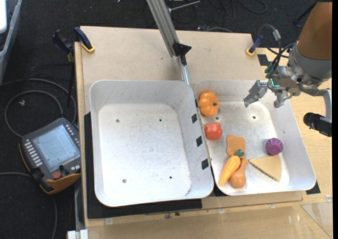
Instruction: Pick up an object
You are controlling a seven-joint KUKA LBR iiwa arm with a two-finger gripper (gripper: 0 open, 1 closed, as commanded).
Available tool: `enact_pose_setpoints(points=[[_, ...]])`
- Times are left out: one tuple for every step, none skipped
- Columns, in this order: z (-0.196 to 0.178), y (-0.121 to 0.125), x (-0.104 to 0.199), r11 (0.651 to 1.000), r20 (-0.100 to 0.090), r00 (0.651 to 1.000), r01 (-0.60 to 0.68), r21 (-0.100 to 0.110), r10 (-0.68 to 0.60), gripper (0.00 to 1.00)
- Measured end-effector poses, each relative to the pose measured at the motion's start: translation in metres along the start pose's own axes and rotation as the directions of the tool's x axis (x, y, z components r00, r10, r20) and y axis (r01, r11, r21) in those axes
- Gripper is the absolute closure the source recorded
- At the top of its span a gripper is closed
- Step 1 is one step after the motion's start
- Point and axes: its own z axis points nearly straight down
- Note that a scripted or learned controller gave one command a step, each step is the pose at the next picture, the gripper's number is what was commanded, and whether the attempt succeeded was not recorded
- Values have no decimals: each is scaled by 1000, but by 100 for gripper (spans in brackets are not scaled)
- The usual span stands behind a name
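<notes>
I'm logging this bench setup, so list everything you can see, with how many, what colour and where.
Bins: two, white, side by side on the bench.
Pumpkin: one, orange, right bin, top left.
Red toy: one, red, right bin, below the pumpkin.
Orange block: one, orange, right bin centre.
Carrot: one, orange with green top, right bin, lower part.
Small orange piece: one, orange, beside the carrot.
Wedge: one, tan, right bin, lower right.
Purple toy: one, purple, above the wedge.
Pendant: one, grey and orange, left of the bench.
Clamps: two, yellow-tipped, bench's far corners.
Gripper: one, grey, over the right bin's far right, open.
</notes>
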Motion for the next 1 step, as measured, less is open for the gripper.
enact_pose_setpoints(points=[[44, 4, 3, 1000, 0, 1000, -1, 4, 1, 0]])
